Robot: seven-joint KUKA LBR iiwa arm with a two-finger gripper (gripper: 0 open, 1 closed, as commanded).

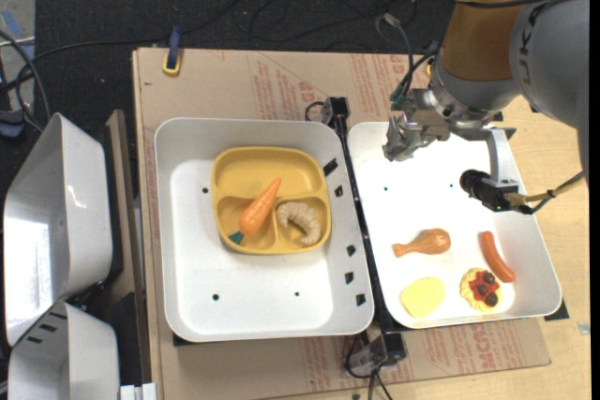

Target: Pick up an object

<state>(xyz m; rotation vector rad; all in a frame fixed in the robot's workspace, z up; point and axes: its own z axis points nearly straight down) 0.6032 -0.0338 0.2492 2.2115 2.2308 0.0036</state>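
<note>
Gripper (405, 143) hangs over the far part of the right bin (375, 192), above bare white floor; we cannot tell from this slanted view whether its fingers are spread or closed, and we see nothing held between them.

Candidate objects in the right bin lie toward its near end: a drumstick (424, 244), a sausage (496, 256), a yellow disc (422, 297) and a small pizza piece (483, 288). All four lie apart from one another. The left bin (178, 229) carries a yellow divided plate (230, 171) with a carrot (260, 206) and a shrimp (300, 222) in separate compartments.

We judge the drumstick the soundest choice: it is nearest the gripper and has free space around it. The approach should centre over its thick end, set the closing line across its narrow width, and descend straight. The flat disc looks hard to grip from above.
</note>
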